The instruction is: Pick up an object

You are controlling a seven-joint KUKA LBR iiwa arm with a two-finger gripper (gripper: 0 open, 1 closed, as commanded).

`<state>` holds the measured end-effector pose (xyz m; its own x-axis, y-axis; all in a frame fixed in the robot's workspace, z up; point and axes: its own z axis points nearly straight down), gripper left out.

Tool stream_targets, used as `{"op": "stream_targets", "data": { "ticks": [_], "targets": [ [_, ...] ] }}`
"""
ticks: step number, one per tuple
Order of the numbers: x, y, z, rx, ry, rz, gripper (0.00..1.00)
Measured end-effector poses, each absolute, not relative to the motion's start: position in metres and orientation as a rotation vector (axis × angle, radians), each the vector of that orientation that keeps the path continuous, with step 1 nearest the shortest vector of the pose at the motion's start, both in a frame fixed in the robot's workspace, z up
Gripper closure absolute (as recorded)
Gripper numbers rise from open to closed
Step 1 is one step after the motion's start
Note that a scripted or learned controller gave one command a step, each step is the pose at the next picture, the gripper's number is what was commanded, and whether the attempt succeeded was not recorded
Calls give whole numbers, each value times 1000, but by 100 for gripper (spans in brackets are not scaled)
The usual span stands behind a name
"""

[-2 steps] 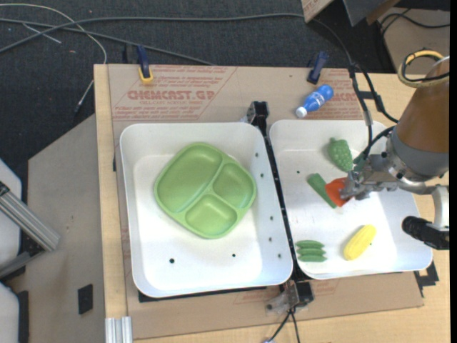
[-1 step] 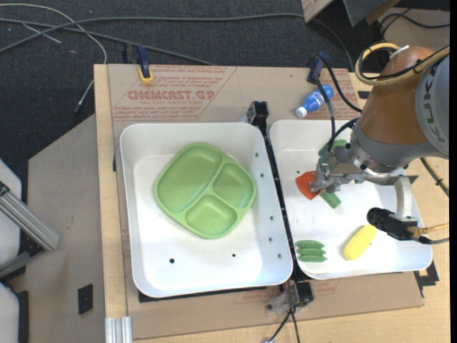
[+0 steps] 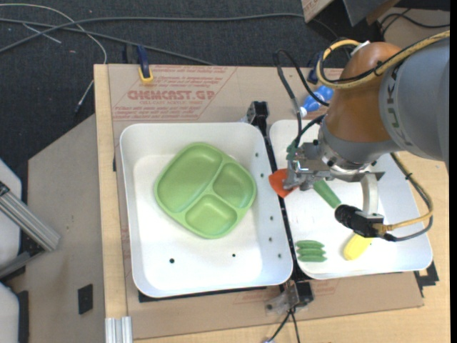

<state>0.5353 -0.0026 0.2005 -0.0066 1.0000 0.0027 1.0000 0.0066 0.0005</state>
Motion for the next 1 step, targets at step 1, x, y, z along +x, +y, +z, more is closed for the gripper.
{"op": "stream_targets", "data": {
  "ticks": [1],
  "targets": [
    [552,60,207,-2212,-2229,-5,100]
  ]
}}
